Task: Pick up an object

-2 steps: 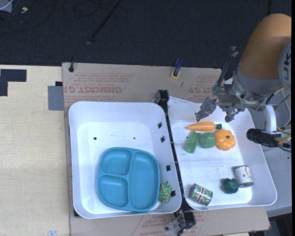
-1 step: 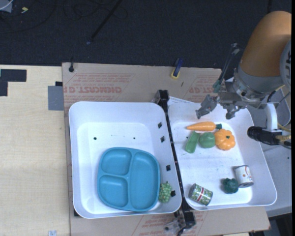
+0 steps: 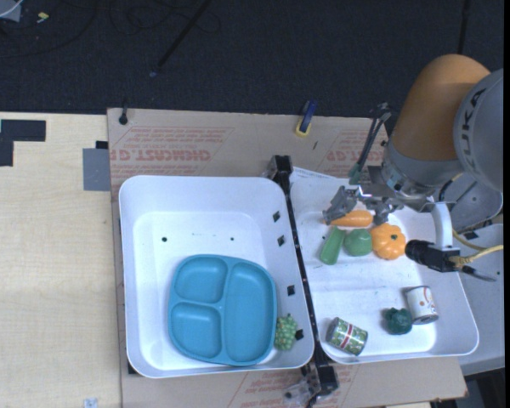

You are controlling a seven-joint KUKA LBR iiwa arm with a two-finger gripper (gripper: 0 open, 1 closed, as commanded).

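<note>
An orange carrot-like piece (image 3: 354,219) is lying in the right bin (image 3: 459,334), near its upper end, and the pincer (image 3: 357,204) is sitting right over it. The fingers (image 3: 340,201) are looking spread on either side of the piece, though the view is too coarse to say whether they are clamping it. Just below the carrot piece, a green cylinder (image 3: 331,246) and a green rounded toy (image 3: 358,243) are lying side by side, with a small orange pumpkin (image 3: 389,241) touching the rounded toy on its right. Farther down from the carrot piece, a white can (image 3: 421,304), a dark teal lump (image 3: 398,320) and a green-banded can (image 3: 348,336) are resting apart. Left of the carrot piece, the left bin (image 3: 144,228) is holding a blue divided plate (image 3: 222,308) and a bunch of green grapes (image 3: 285,332). Both bins are resting on the tabletop (image 3: 42,270).
</note>
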